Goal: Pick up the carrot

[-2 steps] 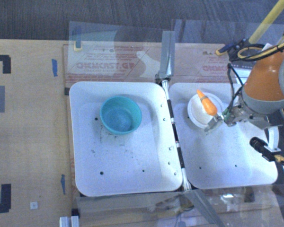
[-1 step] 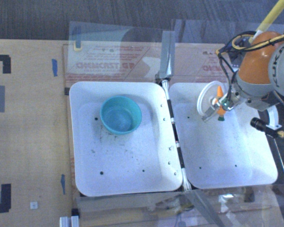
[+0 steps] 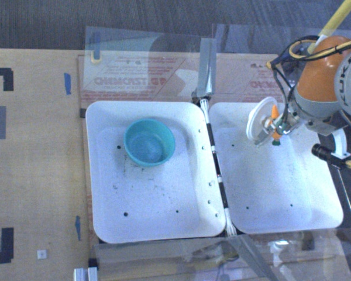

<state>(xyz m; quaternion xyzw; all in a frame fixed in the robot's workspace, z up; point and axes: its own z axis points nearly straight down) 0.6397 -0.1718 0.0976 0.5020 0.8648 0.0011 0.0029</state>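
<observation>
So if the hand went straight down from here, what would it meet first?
Most likely the carrot lying against the white plate right under the hand, though depth is hard to judge.

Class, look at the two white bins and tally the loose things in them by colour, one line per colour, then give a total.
Teal: 1, the bowl
White: 1, the small plate
Orange: 1, the carrot, by the hand
Total: 3

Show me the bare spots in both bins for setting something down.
Left bin: bare floor in front of and right of the teal bowl. Right bin: open across the middle and front. Crowded at its back, where gripper, carrot and white plate cluster.
</observation>
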